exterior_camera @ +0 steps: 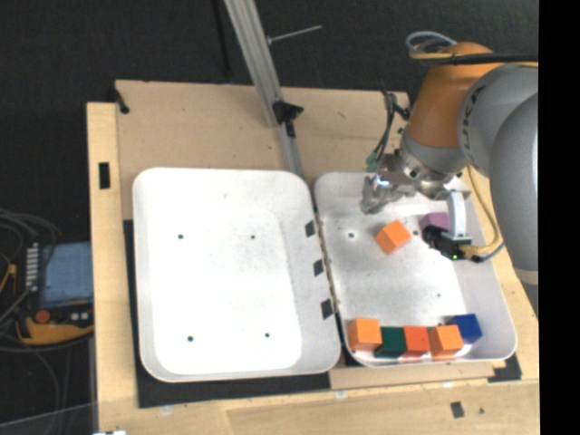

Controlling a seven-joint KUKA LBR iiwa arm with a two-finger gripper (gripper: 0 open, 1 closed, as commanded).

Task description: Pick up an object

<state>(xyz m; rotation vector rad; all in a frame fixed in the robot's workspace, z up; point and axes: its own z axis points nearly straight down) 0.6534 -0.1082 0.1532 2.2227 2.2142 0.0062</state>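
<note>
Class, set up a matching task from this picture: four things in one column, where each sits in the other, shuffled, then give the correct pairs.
Things:
1. lone orange block
2. blue block
3. green block
4. purple object

Places:
A. right end of the row along the right bin's near edge
B. next to the gripper, partly hidden by the arm
C. alone in the bin's upper middle
D. in the row, between two orange blocks

Pairs: 1-C, 2-A, 3-D, 4-B

Even overhead light, moderately bright. White bins [222, 270] near overexposed, surface detail washed out. Soft short shadows under blocks [412, 338]. Dark surround underexposed. Overall focus slightly soft, mild grain.
</note>
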